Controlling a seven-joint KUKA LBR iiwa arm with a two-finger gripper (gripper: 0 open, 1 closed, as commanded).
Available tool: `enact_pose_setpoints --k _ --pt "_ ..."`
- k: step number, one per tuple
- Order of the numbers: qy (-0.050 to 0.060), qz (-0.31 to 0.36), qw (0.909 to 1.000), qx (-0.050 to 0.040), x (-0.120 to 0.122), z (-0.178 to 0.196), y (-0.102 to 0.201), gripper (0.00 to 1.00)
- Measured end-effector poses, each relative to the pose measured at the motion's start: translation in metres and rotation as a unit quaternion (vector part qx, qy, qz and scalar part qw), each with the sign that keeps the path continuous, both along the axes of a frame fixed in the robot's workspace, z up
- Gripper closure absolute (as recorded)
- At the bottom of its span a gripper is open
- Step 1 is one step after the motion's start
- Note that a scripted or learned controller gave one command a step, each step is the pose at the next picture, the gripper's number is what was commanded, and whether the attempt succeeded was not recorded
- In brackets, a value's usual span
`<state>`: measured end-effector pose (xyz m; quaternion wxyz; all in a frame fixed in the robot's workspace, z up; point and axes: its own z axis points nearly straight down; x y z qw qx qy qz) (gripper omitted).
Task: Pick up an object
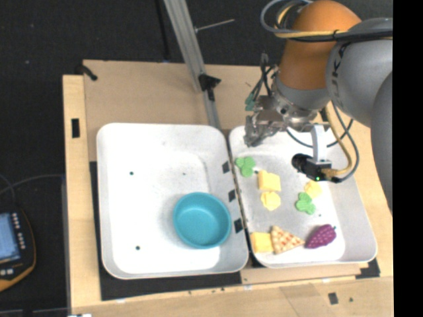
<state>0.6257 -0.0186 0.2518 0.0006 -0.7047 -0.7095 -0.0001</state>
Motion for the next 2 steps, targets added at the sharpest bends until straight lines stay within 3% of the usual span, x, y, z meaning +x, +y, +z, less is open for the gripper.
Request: enact_pose_setpoints --k 2 --pt "0.000 -0.001 1.0000 0.0006 -0.039 0.011 0.093 1.00"
